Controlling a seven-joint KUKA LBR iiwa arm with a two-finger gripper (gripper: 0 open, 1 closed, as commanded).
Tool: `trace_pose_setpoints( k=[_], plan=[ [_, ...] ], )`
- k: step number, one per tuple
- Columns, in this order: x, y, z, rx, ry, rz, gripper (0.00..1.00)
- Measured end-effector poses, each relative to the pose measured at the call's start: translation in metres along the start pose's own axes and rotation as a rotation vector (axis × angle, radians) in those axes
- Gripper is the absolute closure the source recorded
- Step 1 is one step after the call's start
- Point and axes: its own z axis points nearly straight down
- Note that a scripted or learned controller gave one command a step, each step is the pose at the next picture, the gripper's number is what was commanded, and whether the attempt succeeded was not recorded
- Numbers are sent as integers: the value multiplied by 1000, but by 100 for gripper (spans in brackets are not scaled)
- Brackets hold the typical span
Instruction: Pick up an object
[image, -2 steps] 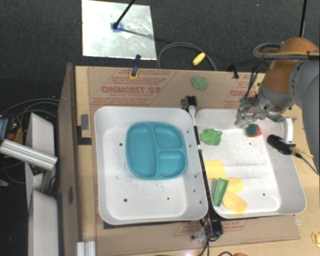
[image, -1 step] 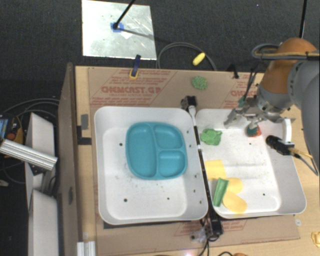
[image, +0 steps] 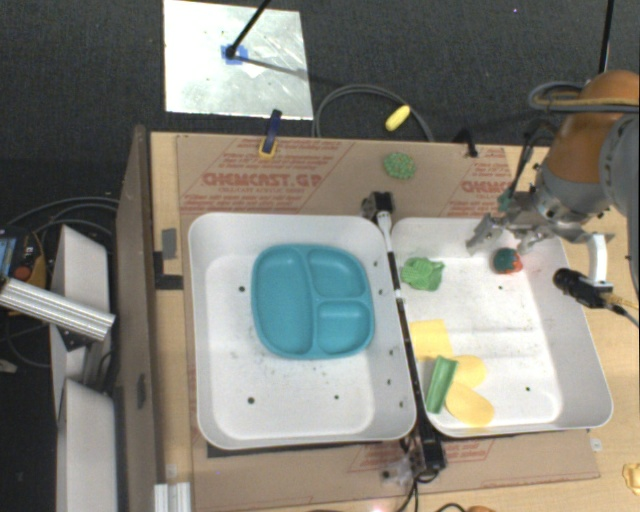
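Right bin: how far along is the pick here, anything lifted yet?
Nothing looks lifted. The gripper sits low over the right bin's far corner, beside a small red and teal object lying on the floor. The green piece and yellow pieces lie untouched. Grasping and lifting remain.

A brown cardboard-covered bench (image: 300, 170) stood on dark carpet (image: 70, 90), with a reflective sheet (image: 238, 62) on the floor far left of and beyond the claw (image: 510, 228).
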Motion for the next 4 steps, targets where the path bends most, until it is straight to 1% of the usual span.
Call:
trace_pose_setpoints(
  k=[1,2,3,4],
  plan=[
    [-14,9,40,2,1,-3,0],
    [-27,-80,67,12,3,4,0],
    [-36,-95,-110,-14,-5,-1,0],
    [-41,-86,-48,5,1,0,0]
  ],
)
